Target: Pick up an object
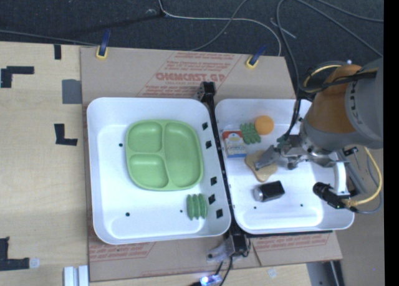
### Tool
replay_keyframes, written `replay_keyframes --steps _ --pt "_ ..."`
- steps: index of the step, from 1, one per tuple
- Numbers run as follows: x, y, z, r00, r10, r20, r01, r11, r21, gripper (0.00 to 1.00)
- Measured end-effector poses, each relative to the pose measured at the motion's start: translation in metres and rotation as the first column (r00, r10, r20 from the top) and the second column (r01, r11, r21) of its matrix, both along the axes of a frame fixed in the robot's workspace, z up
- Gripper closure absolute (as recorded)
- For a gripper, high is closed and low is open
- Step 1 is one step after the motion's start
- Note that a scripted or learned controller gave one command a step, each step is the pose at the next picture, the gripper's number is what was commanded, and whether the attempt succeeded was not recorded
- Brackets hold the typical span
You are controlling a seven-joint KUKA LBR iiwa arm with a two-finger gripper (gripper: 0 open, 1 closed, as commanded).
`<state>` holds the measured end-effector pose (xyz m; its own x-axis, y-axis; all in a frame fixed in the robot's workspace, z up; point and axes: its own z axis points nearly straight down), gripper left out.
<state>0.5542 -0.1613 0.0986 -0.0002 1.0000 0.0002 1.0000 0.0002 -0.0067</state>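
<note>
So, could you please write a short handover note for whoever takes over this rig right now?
Claw: low in the right bin, right over the tan object. I cannot tell if it has closed on it.
Right bin also has: orange ball, small green ridged piece, small red and white carton, black block.
Left bin: green divided plate and a green ridged piece.
Done: arm has reached in to an object.
Left: nothing is visibly lifted; confirm a grasp and raise one object.
</note>
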Motion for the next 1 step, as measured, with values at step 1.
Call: replay_keyframes --steps 1 --pt "0.0012 0.0007 0.0135 1.0 0.002 0.004 -0.002 1.0 0.0 1.0"
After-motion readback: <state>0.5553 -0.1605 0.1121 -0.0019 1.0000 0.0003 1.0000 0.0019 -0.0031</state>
